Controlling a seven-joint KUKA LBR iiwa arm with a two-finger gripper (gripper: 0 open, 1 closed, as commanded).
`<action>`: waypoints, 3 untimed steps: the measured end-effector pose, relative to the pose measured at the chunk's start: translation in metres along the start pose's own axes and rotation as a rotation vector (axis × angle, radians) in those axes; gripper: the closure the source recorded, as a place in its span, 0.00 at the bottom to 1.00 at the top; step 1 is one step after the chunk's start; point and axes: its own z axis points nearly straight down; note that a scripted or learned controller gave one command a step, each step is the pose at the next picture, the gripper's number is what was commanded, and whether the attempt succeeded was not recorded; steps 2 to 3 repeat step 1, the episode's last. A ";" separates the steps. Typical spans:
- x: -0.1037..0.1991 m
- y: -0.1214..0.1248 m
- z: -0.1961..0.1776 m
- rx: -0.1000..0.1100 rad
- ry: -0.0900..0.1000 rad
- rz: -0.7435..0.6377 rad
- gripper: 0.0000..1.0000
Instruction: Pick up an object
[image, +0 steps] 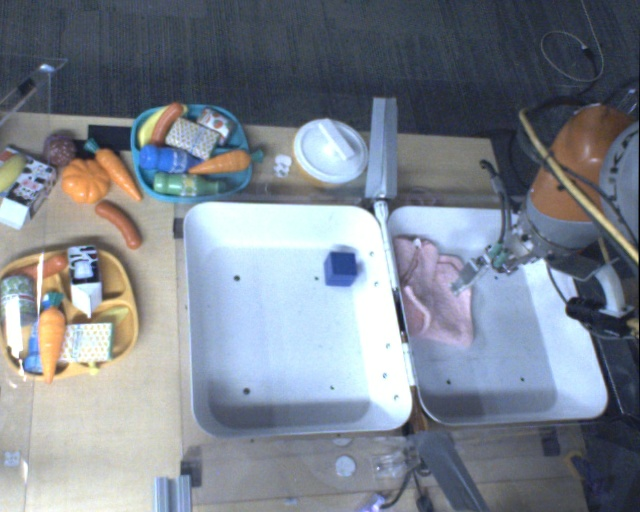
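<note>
A: Pink crumpled cloth lies just left of the metal two-finger claw, touching it?
B: Touching, apparently; finger spread cannot be told. Small blue cube sits farther left.

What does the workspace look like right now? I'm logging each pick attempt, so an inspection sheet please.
Surface: wooden bench bearing left bin and right bin, side by side.
Job's things: blue cube in left bin; pink cloth in right bin.
Clutter: blue bowl and yellow tray of toy food, loose toy pumpkin, white lidded tub.
Hand: hand at the cloth's right edge; grasp unclear.
Cables: yellow cable along the arm.
Surroundings: dark carpet.
</note>
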 end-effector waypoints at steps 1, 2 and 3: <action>0.028 0.021 0.045 -0.007 -0.005 -0.064 0.00; 0.028 0.021 0.045 -0.007 -0.005 -0.064 0.00; 0.028 0.021 0.045 -0.007 -0.005 -0.064 0.00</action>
